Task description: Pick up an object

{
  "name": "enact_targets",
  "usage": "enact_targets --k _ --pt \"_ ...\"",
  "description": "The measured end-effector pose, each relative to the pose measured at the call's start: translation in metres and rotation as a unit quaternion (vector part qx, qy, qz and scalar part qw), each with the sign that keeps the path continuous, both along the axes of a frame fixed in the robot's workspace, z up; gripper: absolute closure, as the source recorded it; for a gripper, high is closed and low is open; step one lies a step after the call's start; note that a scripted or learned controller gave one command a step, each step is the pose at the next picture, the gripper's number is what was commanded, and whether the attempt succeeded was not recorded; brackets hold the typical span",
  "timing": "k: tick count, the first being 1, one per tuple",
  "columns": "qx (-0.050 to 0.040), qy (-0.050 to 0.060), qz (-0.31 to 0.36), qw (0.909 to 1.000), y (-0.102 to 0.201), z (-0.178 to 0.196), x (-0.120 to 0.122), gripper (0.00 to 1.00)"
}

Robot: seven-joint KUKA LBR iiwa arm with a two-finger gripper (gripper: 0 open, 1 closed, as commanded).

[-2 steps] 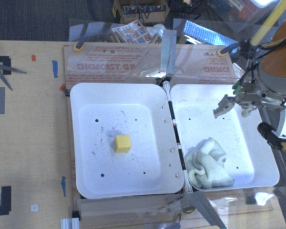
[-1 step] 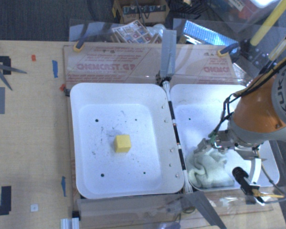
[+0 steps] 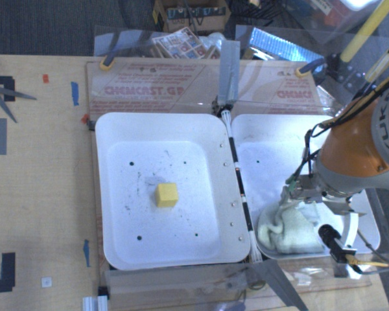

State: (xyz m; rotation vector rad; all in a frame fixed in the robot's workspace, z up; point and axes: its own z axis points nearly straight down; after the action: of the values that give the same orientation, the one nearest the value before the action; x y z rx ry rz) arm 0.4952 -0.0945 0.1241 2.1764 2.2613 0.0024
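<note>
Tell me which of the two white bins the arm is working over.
The right bin. The gripper hangs over a pale crumpled cloth in its near corner. The left bin holds a yellow cube, far from the arm.

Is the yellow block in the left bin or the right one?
In the left bin: the yellow block lies on its floor near the middle, apart from the gripper over the right bin.

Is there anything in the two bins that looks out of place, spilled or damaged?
Nothing looks spilled or broken. The left bin holds one yellow block, lying slightly turned, and its floor shows dark specks and scuffs. In the right bin, a pale crumpled cloth sits at the near edge under the end effector.
</note>
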Motion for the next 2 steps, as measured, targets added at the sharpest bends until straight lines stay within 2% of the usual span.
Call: enact_targets --k 1,2 --pt "-0.0005 0.000 0.175 0.9847 0.050 0.060 -0.015 1.00" --pt "0.0002 0.001 -0.068 0.9977 0.068 0.060 0.008 1.00"
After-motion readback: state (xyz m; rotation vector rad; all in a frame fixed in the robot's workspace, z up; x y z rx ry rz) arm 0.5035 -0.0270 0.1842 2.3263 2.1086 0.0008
